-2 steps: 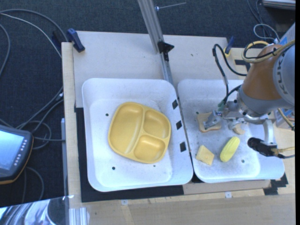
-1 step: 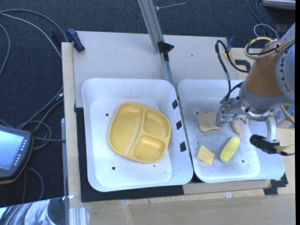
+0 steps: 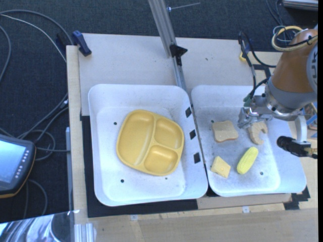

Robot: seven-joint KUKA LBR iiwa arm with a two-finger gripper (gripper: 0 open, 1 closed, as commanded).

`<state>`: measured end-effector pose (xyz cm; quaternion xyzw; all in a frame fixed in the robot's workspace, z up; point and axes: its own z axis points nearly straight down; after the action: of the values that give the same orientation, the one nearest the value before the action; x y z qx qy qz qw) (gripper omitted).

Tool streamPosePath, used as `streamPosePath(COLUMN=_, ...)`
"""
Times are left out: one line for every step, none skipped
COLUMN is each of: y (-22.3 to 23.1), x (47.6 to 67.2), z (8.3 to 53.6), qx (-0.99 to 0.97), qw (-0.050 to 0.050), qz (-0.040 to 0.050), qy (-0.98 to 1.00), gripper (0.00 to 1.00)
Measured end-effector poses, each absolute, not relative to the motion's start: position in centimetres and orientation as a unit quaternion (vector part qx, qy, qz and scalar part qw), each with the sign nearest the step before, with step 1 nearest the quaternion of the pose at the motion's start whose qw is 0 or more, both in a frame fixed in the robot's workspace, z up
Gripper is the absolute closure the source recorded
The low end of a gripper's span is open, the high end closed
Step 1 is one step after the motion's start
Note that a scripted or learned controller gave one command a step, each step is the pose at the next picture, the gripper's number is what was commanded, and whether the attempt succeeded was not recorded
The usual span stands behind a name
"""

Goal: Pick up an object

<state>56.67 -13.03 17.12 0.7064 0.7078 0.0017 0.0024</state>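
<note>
corn cob lies diag, hand prob above bread.

A pale wooden bench stands on dark carpeted floor, its top bare and lightly scuffed behind the bins. A slanted aluminium post rises from the middle of its far side. A blue clamp grips the bench's far left corner. Grey cables loop across the floor at the left (several strands, overlapping), running toward a handheld control pendant with a lit screen. More cables coil near the upper right. The light is even and soft.
</note>
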Motion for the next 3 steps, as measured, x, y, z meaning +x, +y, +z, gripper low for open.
streamPosePath(y=-13.0, x=56.8, z=20.3, qx=0.707, qw=0.002, qz=0.0014, qy=0.708, gripper=1.0)
streamPosePath(y=-6.7, x=55.5, z=20.7, qx=0.705, qw=-0.002, qz=0.001, qy=0.71, gripper=1.0)
streamPosePath(y=-1.4, x=53.5, z=21.7, qx=0.705, qw=-0.002, qz=0.0008, qy=0.709, gripper=1.0)
